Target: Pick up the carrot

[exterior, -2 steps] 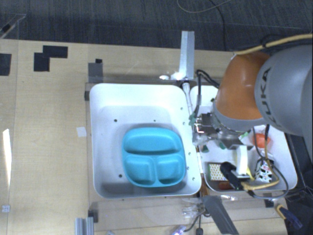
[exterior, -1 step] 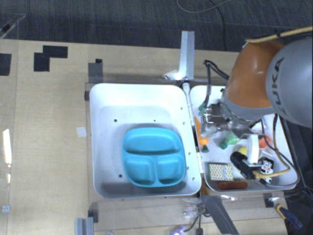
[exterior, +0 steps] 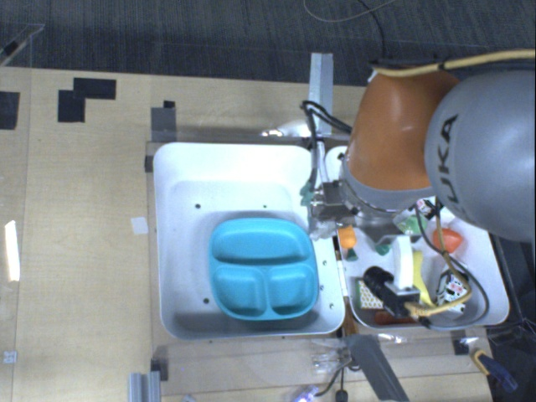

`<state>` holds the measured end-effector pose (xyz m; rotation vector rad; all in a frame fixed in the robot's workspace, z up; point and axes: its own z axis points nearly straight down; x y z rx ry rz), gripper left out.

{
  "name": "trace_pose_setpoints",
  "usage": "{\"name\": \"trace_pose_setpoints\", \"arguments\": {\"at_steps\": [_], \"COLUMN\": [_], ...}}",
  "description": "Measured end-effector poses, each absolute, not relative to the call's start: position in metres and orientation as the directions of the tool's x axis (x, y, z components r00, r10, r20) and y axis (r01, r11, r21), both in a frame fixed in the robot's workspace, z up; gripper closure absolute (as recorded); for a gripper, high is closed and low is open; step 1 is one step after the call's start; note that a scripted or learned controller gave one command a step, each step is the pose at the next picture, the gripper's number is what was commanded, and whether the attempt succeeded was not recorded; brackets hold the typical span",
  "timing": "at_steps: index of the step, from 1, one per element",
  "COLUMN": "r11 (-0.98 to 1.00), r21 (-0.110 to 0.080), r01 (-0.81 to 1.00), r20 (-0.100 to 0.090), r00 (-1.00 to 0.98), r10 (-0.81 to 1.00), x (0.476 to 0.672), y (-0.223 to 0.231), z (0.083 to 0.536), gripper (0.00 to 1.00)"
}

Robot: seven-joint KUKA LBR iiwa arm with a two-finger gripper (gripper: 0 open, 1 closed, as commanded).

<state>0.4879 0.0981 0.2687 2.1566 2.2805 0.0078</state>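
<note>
The arm (exterior: 435, 141) is hanging over the right bin (exterior: 494, 308), blocking the carrot (exterior: 347, 241) (end effector state: cannot tell).

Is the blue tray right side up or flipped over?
Right side up. The blue tray lies flat in the left bin, its three compartments facing the camera, one long and two smaller.

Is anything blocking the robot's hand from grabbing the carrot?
Hard to say for sure. The arm hangs over the right bin and hides the hand. The small orange piece by the bin's left edge, likely the carrot, lies uncovered, with other objects crowded nearby.
</note>
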Motion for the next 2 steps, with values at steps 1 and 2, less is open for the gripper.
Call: {"name": "trace_pose_setpoints", "arguments": {"at_steps": [1, 2], "r11": [0.05, 0.051], "r21": [0.006, 0.006], "r01": [0.999, 0.999], "r20": [0.0, 0.0], "r00": [-0.05, -0.051], "r10": [0.999, 0.999], "x": [0.5427, 0.5426], "y": [0.0285, 0.0288], "z": [0.3007, 0.3006], "gripper": [1.0, 0.0]}}
